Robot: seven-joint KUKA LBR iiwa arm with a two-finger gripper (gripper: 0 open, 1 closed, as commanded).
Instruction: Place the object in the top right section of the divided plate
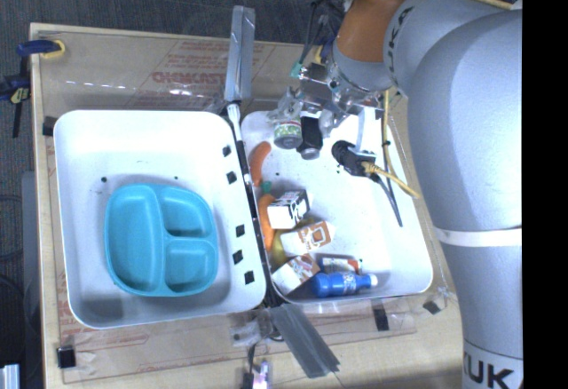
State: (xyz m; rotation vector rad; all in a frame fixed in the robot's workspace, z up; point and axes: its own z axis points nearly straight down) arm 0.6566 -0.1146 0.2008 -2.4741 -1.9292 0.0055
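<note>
you see the gripper [300,131] over the right bin's [404,236] far end, a small round can [286,134] at its tip; whether it grips, you cannot tell. the blue divided plate [161,239] sits in the left bin [89,138].

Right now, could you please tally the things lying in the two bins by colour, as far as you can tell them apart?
Blue: 2, the divided plate in the left bin and a bottle in the right bin
Orange: 2, a carrot-like piece and a carton
White: 1, a small box
Total: 5 that I can tell apart; more lie half hidden in the pile.
</note>
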